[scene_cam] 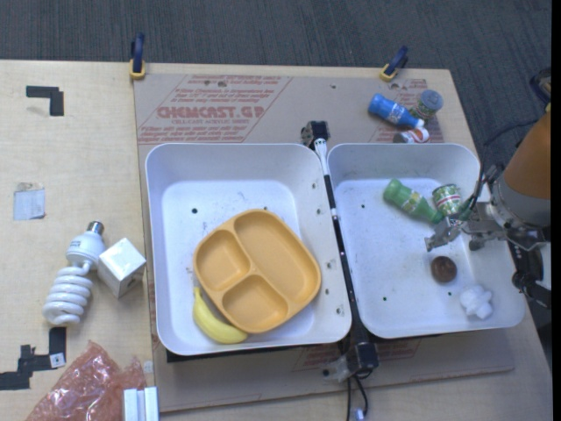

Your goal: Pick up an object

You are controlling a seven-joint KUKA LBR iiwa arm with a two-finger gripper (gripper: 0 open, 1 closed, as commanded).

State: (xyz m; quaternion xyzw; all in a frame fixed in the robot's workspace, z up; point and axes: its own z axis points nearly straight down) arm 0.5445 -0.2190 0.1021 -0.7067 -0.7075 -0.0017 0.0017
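Note:
The right bin (pixel 386 261) holds a green bottle (pixel 407 198) lying on its side, a small can with a green and red label (pixel 447 199), a brown round object (pixel 443 269) and a white crumpled wad (pixel 476 301). My gripper (pixel 456 239) reaches in over the bin's right side, just below the can and just above the brown round object. Its fingers (pixel 436 239) stand apart, open, with nothing between them. The left bin (pixel 175 226) holds an orange divided plate (pixel 256 272) lying partly over a banana (pixel 213 321).
Outside the bins, a spiral light bulb (pixel 74 275), a white cube (pixel 122 266) and a red mesh bag (pixel 88 384) lie at the left. A blue bottle (pixel 392 109) and a small jar (pixel 428 103) lie behind the right bin. A clamp and cable (pixel 317 139) sit between the bins.

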